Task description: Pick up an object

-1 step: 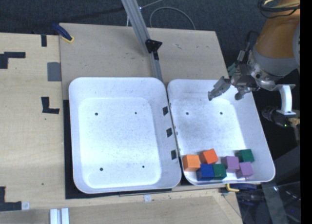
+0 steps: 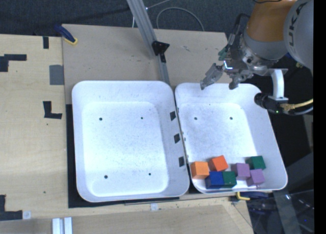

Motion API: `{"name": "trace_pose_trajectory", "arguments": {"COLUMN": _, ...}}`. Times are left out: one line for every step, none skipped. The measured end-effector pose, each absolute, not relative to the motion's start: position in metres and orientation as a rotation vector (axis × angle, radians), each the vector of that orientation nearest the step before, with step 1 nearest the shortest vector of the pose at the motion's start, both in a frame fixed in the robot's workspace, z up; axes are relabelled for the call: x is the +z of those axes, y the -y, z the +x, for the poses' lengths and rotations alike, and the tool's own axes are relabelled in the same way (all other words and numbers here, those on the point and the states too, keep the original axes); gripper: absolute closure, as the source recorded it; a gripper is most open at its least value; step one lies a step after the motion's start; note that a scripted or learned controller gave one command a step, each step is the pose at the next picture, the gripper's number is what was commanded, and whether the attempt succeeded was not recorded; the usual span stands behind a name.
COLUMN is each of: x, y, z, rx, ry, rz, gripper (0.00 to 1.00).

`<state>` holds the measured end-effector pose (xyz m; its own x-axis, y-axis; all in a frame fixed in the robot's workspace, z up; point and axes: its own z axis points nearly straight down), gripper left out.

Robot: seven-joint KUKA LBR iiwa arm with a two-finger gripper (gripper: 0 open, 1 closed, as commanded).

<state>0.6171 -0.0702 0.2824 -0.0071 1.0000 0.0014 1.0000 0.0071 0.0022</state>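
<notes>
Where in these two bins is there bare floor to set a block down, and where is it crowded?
The left bin offers bare floor wall to wall. The right bin is bare from its far wall, below the gripper, down to mid-floor. Its near edge is crowded with blocks.

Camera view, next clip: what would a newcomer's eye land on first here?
Probably the cluster of coloured blocks, orange, blue, green and purple, packed along the near edge of the right bin. Next, the arm's orange band at upper right, with the end effector open above that bin's far rim, holding nothing.
</notes>
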Motion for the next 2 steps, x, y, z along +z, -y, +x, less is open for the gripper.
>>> {"name": "trace_pose_trajectory", "arguments": {"x": 0.380, "y": 0.190, "z": 0.578, "rx": 0.000, "ry": -2.208, "rz": 2.223, "gripper": 0.00}}
{"name": "trace_pose_trajectory", "arguments": {"x": 0.280, "y": 0.115, "z": 0.520, "rx": -0.002, "ry": -2.224, "rz": 2.221, "gripper": 0.00}}
